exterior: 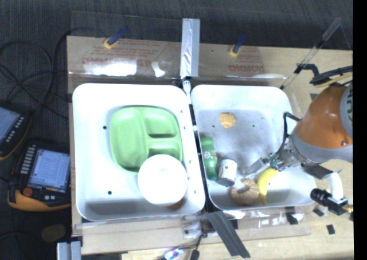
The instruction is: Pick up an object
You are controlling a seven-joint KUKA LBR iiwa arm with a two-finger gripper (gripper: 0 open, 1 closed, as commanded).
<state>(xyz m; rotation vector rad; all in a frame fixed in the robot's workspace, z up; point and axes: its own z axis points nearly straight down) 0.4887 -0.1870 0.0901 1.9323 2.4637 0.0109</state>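
In the camera view, the task looked not yet done: every object lay in a bin, and none was visibly lifted. The left bin (86, 138) held a green divided tray (143, 133) with a white round lid or bowl (163, 180) overlapping its near corner. The right bin (252, 101) held an orange lump (227, 119) near its far side, well apart from a cluster near the front: a green bottle (208, 158) lying against the divider, a small white cup (227, 170) just beside it, a brownish round object (245, 192) and a yellow banana (265, 182).

The arm reached in from the right, its orange band (321, 118) above the right bin's edge. The pincer (270, 165) sat low in the right bin, just beside or touching the top of the banana. Its tips were too small and blurred against the clutter, so how far it was spread could not be told, nor whether anything sat between them. As a judgement, the banana seemed the likeliest target; what remained was to close securely on it and lift it out of the bin.
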